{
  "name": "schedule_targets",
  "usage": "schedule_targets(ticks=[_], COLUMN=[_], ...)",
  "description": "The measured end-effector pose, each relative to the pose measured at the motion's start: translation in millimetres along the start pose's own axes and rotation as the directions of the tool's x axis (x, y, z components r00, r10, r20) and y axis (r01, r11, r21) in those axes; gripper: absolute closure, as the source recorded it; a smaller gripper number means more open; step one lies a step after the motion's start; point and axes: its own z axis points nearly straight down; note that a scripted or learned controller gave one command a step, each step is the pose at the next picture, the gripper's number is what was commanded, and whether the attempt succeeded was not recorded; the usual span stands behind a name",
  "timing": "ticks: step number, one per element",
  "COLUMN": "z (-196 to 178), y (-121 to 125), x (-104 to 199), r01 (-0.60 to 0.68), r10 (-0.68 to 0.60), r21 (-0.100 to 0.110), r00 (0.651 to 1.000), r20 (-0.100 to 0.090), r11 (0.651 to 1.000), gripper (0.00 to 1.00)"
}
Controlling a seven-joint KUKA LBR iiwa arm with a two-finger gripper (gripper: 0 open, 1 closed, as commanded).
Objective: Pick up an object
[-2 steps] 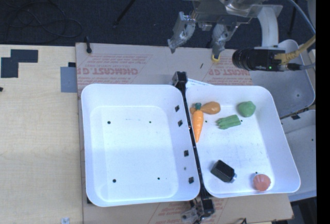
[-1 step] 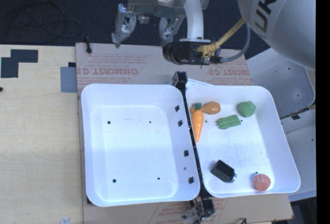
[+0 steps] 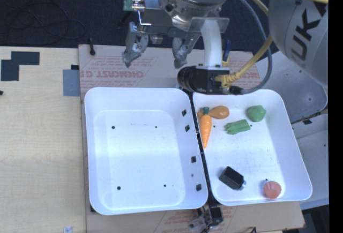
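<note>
Two-finger metal gripper (image 3: pixel 155 58): raised above the bench, beyond the far rim of the left bin; fingers spread wide, nothing between them.

Left shallow white plastic bin (image 3: pixel 94 119): small dark holes in the floor.

Right shallow white plastic bin (image 3: pixel 292 141), touching the left one along a black-clipped seam, containing:
- orange toy carrot with green top (image 3: pixel 204 126), lying lengthwise just beside the seam, far half.
- orange-brown rounded toy piece (image 3: pixel 219 112), touching the carrot's top end.
- green elongated toy vegetable (image 3: pixel 237 127), near the middle of the far half.
- green rounded toy lump (image 3: pixel 256 113), near the far right corner, just beside the elongated green one.
- small black block (image 3: pixel 232 178), tilted, near half, apart from the rest.
- pinkish-red round toy fruit (image 3: pixel 271 189), near right corner.

Brown cardboard sheet with red lettering (image 3: pixel 107 68): under both bins.

Pale wooden benchtop with dark rectangular patches (image 3: pixel 37 146): left of the bins.

Yellow cable (image 3: pixel 252 63): hanging by the arm's wrist, above the right bin's far rim.
</note>
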Motion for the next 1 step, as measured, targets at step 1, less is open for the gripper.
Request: schedule_targets(ticks=[1], z=[-8.8], y=[0.9], x=[1.3], r01=[0.004], r10=[-0.004], r21=[0.004], r00=[1.0], r20=[0.002], r11=[1.0], gripper=[1.0])
